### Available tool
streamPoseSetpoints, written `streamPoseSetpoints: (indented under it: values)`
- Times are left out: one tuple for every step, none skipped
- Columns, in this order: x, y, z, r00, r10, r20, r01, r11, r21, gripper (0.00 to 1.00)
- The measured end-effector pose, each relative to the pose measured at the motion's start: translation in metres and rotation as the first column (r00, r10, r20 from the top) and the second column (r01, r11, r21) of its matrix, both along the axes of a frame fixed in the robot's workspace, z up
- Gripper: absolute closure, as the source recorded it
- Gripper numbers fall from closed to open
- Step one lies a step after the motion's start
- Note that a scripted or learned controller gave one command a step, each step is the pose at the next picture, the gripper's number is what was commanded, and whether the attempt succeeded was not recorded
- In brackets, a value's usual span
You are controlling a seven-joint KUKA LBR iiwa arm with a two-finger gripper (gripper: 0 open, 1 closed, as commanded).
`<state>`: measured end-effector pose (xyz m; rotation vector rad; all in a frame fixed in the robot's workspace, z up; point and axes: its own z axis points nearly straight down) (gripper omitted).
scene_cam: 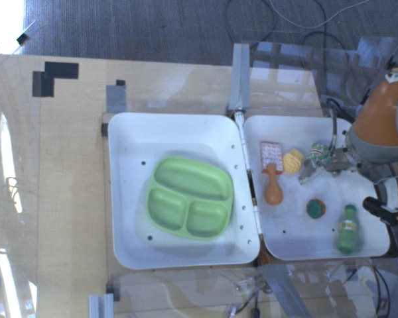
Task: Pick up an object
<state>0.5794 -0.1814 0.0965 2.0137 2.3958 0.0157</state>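
Observation:
The right bin (298,247) holds several small things. A pink and white packet (270,155) lies at its upper left, with a yellow corn-like piece (292,160) just to the right. An orange gourd-shaped toy (272,188) lies below the packet. A small green and red ball (316,208) sits in the middle, and a green bottle (347,229) lies at the lower right. My gripper (313,167) hangs low over the bin's upper middle, right beside a green and white crumpled item (319,152) and just right of the corn piece.
The left bin (126,244) carries a light green divided plate (189,197). A raised divider (249,184) separates the two bins. The grey arm with its orange band (381,114) fills the right bin's upper right side. Cables lie behind the bins.

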Motion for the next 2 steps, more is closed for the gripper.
streamPoseSetpoints:
  values:
    - [0.069,-0.013,-0.011,1.0,0.009,-0.007,-0.009,1.0,-0.002,0.0]
    - [0.073,-0.012,0.0,1.0,0.015,-0.001,-0.015,1.0,-0.004,1.0]
